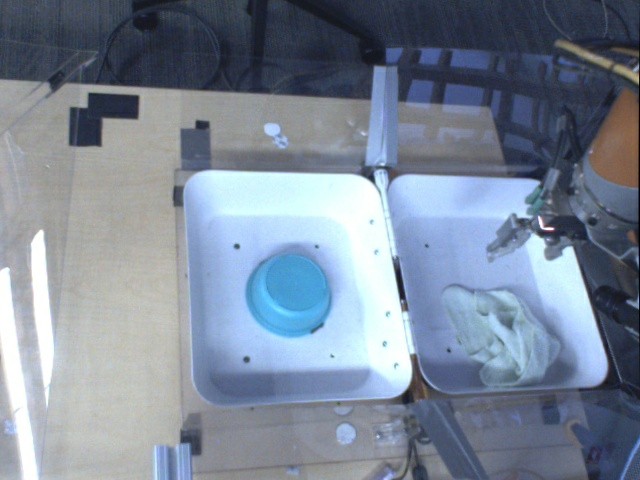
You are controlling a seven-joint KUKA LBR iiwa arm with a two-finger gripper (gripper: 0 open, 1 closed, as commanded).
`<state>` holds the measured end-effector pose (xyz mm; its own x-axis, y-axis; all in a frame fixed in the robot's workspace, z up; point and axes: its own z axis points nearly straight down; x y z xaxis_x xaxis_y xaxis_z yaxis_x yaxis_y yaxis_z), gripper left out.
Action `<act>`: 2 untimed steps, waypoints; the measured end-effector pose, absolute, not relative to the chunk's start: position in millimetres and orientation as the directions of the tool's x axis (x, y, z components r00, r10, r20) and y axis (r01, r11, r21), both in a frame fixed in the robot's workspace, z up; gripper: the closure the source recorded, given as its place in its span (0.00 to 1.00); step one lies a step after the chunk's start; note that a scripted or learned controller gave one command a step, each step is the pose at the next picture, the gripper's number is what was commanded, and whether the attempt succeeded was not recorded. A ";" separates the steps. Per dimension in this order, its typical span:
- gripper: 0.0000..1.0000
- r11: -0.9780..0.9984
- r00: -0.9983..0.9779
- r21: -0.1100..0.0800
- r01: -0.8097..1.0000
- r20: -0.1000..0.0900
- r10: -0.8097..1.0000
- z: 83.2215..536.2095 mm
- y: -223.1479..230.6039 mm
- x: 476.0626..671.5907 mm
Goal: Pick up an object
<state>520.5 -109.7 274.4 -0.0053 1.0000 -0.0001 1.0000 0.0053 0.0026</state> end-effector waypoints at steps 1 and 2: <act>0.00 0.026 -0.026 0.004 1.000 0.000 1.000 329.7 -53.3 500.6; 0.00 0.177 -0.177 0.001 0.984 0.000 0.984 209.3 -95.4 489.5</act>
<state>489.5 -95.4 209.3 -0.1766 0.9843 0.0001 0.9843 0.1766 0.0006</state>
